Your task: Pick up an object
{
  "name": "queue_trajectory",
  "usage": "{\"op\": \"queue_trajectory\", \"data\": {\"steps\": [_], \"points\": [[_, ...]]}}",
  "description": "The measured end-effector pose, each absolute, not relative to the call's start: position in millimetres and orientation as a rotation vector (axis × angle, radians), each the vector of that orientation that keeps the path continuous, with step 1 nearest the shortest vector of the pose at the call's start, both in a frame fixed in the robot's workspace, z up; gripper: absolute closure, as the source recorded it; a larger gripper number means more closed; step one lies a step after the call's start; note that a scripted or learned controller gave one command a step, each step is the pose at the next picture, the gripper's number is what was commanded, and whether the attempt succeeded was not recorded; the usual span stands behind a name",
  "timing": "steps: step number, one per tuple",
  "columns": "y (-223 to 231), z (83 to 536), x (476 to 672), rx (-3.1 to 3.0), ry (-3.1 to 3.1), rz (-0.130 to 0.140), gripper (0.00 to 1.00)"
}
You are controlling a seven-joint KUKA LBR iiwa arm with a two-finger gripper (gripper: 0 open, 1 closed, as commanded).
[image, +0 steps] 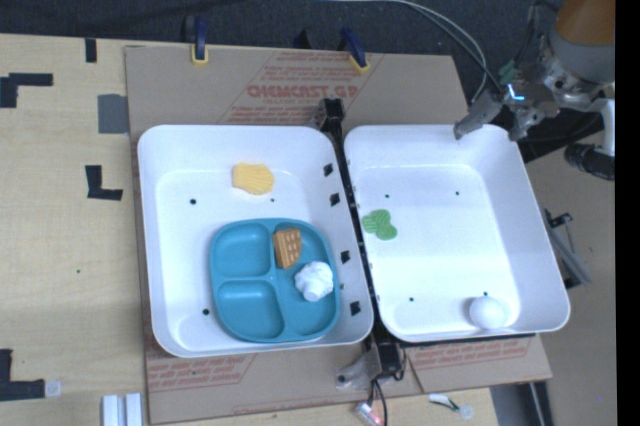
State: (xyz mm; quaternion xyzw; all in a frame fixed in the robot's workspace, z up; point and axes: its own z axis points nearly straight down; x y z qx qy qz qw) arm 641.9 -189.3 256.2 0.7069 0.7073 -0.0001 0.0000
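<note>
White ball [488, 311] near right bin's [520, 184] front corner looks light, smooth, prone to roll, best pinched across its middle; end effector [492, 114] state unclear.

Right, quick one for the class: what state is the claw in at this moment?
Claw: above the far right corner of the right bin; open or closed cannot be told, and nothing is seen in it.

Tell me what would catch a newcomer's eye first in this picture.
Probably the blue divided plate in the left bin, with a waffle-like piece and a white lump resting on it, and a yellow item lying just beyond it. The right bin holds a green item near its left wall and a white ball in the near corner. The gripper hangs over that bin's far right corner.
</note>
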Motion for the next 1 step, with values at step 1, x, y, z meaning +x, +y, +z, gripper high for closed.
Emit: {"op": "queue_trajectory", "data": {"steps": [1], "points": [[-141.8,207.3,595.4,2.222,2.228,-0.004,0.0]]}}
